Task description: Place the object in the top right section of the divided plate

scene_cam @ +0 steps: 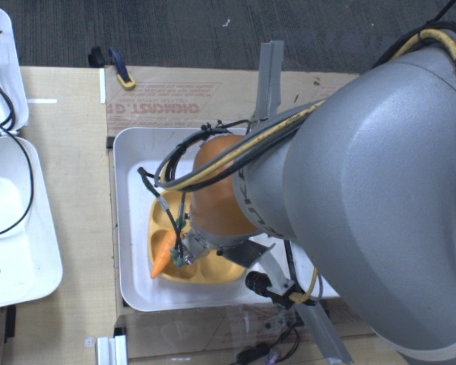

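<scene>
Orange carrot [162, 257] on the yellow divided plate [161, 217] — just beside the fingers [179, 255] — their spread impossible to tell.

The grey arm [365, 196] reaches in from the right, wrist angled downward.

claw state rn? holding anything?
Claw: cannot be told; the arm covers it. It sits over the plate beside the carrot.

You see a pale wooden bench [83, 166] | white bin [129, 226] on it centre | second white bin [26, 272] at left
</scene>
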{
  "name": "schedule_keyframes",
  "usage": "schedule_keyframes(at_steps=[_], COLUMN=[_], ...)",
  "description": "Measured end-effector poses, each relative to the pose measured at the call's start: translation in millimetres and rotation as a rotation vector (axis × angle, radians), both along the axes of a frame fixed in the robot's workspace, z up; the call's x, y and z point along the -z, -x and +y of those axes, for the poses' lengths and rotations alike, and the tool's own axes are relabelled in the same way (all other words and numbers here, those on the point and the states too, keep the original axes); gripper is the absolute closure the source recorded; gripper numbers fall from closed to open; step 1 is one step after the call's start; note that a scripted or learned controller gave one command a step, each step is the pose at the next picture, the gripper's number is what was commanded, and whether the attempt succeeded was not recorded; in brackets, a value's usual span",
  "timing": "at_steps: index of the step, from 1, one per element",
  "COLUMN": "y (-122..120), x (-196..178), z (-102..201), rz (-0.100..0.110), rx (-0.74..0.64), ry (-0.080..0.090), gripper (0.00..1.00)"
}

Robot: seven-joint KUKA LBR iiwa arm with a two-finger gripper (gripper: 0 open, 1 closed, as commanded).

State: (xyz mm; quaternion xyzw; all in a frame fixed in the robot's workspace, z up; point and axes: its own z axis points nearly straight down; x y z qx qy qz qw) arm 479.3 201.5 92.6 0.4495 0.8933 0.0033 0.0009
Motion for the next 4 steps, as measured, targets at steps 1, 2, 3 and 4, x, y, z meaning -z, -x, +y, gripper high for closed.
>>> schedule_keyframes(at_steps=[1, 2, 3, 4], y=[-38, -105, -105, -31], x=[-203, -347, -347, -326], z=[4, -31, -30, -47], rz=[0.007, 0.005, 0.006, 0.009], rx=[-0.101, -0.298, -0.299, -0.006], ry=[0.010, 0.009, 0.009, 0.010], gripper=[1.00, 1.00, 0.00, 0.00])
